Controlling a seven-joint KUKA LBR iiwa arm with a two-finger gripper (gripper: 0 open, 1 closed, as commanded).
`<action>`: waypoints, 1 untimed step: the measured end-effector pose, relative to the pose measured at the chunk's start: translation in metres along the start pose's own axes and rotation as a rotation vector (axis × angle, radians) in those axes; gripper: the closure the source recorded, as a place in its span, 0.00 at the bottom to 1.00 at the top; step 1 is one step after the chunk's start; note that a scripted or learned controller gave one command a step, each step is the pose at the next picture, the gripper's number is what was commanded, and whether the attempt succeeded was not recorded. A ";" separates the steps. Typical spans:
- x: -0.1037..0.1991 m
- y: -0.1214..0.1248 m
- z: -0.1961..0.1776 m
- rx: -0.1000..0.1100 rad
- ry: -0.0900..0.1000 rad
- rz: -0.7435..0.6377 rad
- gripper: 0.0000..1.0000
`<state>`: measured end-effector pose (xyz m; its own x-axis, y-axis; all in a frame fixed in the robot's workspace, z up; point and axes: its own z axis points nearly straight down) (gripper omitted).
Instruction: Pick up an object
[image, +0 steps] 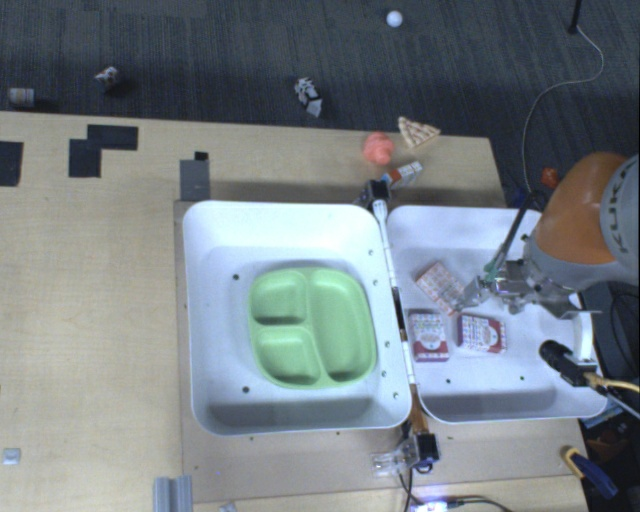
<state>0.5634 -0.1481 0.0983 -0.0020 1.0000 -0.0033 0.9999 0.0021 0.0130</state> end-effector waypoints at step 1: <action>0.014 -0.062 0.010 0.004 0.001 0.001 0.00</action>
<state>0.5012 -0.1339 0.0869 -0.0013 1.0000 -0.0023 1.0000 0.0014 0.0093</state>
